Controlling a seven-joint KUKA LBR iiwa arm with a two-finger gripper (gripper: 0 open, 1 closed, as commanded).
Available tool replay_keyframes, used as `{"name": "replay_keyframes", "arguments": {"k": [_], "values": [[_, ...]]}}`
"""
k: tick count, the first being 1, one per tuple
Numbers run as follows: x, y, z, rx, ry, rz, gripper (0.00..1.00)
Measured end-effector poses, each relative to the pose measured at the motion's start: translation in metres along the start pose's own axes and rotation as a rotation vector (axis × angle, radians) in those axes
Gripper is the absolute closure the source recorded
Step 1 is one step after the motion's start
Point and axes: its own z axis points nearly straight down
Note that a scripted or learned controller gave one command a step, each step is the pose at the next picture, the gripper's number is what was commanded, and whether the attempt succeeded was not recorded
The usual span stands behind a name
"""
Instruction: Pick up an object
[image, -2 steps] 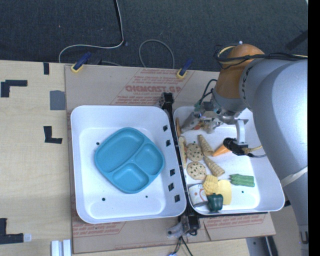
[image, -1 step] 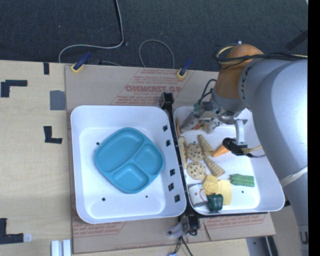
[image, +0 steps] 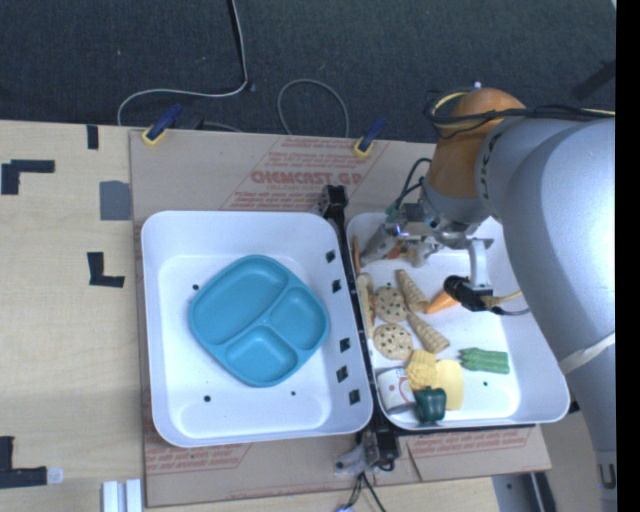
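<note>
Your right bin (image: 540, 400) is crowded: cookies (image: 392, 340), a carrot (image: 441, 300), a green pepper (image: 484, 360) and yellow pieces (image: 437, 378) fill its left and middle, leaving bare floor only near its right rim. The left bin (image: 160, 330) holds a blue divided plate (image: 260, 318) with open white floor all round. The gripper (image: 425, 235) sits low over the right bin's upper-left corner, arm sweeping in from the right; you cannot tell how the jaws stand.
</note>
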Motion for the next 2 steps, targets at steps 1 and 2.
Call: {"name": "replay_keyframes", "arguments": {"k": [1, 2], "values": [[0.0009, -0.0001, 0.0, 0.0, -0.001, 0.001, 0.0], [-0.004, 0.0006, 0.0001, 0.001, 0.008, -0.003, 0.0]]}}
